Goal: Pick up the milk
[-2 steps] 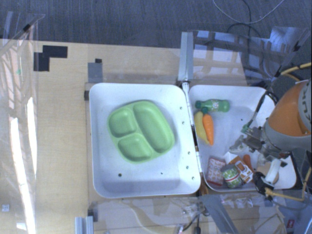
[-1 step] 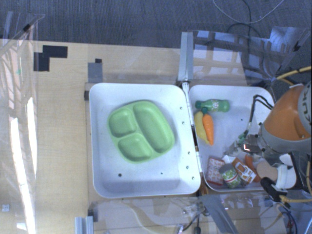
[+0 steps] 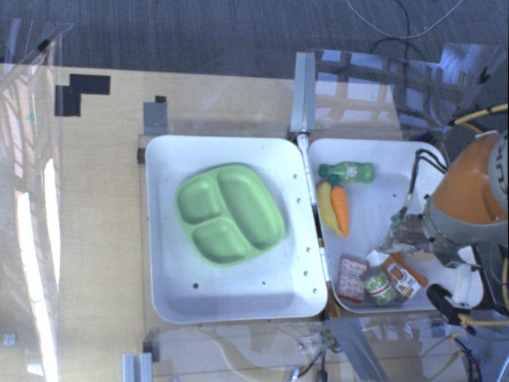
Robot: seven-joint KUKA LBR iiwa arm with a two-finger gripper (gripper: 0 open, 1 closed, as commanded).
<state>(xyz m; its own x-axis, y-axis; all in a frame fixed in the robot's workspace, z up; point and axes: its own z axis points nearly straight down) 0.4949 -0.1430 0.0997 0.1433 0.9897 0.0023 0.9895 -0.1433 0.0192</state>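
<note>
Here the milk (image 3: pixel 404 277) lies just below the jaws (image 3: pixel 400 241), untouched.

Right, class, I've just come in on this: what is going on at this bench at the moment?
A grey robot arm with an orange band reaches in from the right over the right bin, its gripper low near the front of that bin. Nothing shows between the fingers. The right bin holds a green bottle, a carrot beside a yellow item, and several small packages at the front. Which is the milk cannot be told. The left bin holds a green divided plate.
</note>
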